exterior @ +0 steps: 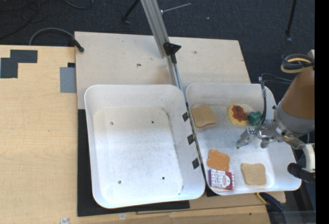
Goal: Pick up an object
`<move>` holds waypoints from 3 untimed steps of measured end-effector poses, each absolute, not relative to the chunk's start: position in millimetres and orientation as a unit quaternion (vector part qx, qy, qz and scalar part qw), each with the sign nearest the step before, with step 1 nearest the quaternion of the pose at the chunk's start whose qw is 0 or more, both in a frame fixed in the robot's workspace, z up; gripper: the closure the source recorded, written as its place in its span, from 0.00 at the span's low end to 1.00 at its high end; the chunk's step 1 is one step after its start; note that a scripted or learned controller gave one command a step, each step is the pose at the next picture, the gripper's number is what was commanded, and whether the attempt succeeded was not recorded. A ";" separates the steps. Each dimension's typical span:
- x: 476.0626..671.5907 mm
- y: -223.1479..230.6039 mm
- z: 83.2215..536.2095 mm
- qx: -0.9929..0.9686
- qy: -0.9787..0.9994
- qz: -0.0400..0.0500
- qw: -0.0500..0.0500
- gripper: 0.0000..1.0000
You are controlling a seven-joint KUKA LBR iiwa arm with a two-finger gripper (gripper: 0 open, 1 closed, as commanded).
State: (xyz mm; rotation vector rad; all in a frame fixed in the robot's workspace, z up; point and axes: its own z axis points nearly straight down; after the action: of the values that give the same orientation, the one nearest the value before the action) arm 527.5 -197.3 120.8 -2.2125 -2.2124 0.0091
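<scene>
The grey arm with its orange band comes in over the right edge of the right-hand shallow white bin (272, 95), and its two-finger gripper (249, 140) hangs low above the bin floor, roughly mid-bin toward that right edge. How far the jaws stand apart I cannot tell from up here, and nothing can be made out between them. Just beside the gripper, toward the bin's far edge, sits a yellow-and-red toy food piece (237, 114) touching a small green piece (254, 117). A tan toast-shaped slice (203, 116) lies near the bin's left wall. An orange flat slice (218, 159) sits toward the near edge, touching a red-and-white printed packet (221, 179) at the near-left corner. Another tan bread slice (254, 173) rests near the near-right corner. The left-hand shallow white bin (97, 95) lies alongside.
</scene>
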 end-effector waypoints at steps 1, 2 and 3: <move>528.4 -197.4 89.6 -0.708 -0.707 0.002 0.003 0.00; 528.7 -197.6 96.6 -0.708 -0.706 0.002 0.006 1.00; 531.6 -193.9 158.3 -0.707 -0.708 -0.001 -0.001 1.00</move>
State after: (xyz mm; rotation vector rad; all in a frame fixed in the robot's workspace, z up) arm 531.6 -193.9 158.3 -2.2214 -2.2245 -0.0025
